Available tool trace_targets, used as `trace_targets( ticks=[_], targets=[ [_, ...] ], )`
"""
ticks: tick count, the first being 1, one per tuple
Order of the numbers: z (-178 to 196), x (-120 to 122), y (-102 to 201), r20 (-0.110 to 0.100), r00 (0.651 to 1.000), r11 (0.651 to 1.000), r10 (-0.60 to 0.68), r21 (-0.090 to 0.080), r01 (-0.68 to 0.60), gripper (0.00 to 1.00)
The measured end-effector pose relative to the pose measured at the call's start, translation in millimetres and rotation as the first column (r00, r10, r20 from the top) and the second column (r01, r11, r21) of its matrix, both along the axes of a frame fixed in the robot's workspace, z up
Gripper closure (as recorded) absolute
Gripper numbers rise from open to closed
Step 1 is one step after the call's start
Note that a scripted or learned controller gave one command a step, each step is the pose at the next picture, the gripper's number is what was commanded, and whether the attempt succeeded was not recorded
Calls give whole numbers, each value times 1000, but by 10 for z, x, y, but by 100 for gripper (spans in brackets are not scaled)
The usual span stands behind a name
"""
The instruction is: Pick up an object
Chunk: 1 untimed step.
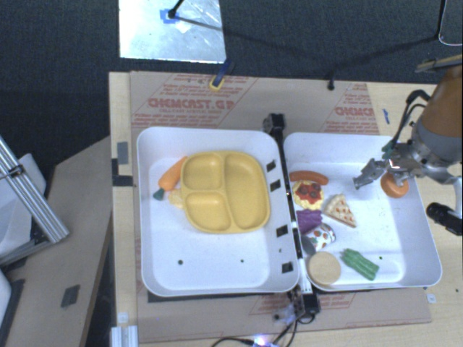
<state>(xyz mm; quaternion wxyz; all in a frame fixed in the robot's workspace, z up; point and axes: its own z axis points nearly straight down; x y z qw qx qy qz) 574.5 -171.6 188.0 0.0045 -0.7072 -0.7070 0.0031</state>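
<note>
The jaws (370,173) hung over the right bin (416,266) at about 3 o'clock of the scene, spread apart and grasping nothing. An orange ball (395,186) lay just beside them at their 4 o'clock. The pizza slice (340,210) lay near at their 7 o'clock, the green pickle (359,263) at the bin's 6 o'clock.

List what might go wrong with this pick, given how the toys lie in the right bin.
1. The gripper hangs over bare floor of the right bin, beside the orange round toy rather than above it, so closing here would likely catch nothing.
2. The pizza slice, sausage and purple toy crowd the divider side, so a grasp there may nudge neighbours or snag two.
</note>
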Motion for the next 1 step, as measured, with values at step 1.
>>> trace_targets(
  ticks=[1],
  targets=[
    [78,23,6,12,1000,1000,3,-2,-3,0]
  ],
)
